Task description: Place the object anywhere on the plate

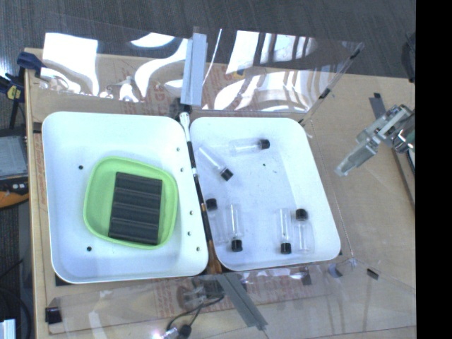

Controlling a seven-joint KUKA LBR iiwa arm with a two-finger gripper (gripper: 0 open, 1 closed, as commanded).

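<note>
Camera view, hand [351,162] off-bin, grip unclear, green plate [96,193], vials [248,146] unlabelled, seemingly.

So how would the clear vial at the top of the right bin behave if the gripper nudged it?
The vial lies on its side and looks round, so it would probably roll across the right bin. Its clear body suggests smooth plastic or glass, likely light and slippery. The gripper sits outside the bin.

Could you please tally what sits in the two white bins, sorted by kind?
Clear vials with black caps, right bin: 5, at
Loose black cap: 1
Green plate, left bin: 1
Black ribbed block on the plate: 1
Total: 8
</note>
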